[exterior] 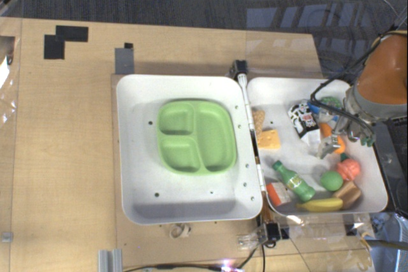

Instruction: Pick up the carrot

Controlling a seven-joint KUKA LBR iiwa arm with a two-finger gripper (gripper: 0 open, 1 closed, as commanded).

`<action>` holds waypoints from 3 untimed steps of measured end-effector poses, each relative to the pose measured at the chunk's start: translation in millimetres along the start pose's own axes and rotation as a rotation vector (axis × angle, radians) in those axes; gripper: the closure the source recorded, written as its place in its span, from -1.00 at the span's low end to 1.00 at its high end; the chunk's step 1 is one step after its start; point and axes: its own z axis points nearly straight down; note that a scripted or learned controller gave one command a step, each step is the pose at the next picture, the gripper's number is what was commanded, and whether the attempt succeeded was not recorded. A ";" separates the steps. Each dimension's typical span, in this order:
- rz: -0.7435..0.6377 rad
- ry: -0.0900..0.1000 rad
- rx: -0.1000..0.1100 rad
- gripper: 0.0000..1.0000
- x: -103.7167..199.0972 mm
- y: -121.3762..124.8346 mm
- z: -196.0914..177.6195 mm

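The carrot is a small orange piece in the right bin, toward its right side. Most of it lies under my gripper, and a second orange bit shows at the gripper's lower right. The gripper hangs low over the carrot, with the grey wrist and orange band of the arm just above and to its right. The carrot seems to rest on the bin floor. Whether it is gripped is hidden.
Crowding the right bin are a black-and-white carton, a cheese wedge, a cracker, a green bottle, a banana, a lime and a pink fruit. The left bin holds a green divided plate.
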 end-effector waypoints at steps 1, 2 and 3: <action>-0.006 -0.012 0.001 1.00 -4.3 1.8 -13.1; -0.006 -0.010 0.000 -1.00 -3.9 2.0 -12.5; -0.152 0.006 -0.005 -1.00 -11.6 0.4 2.4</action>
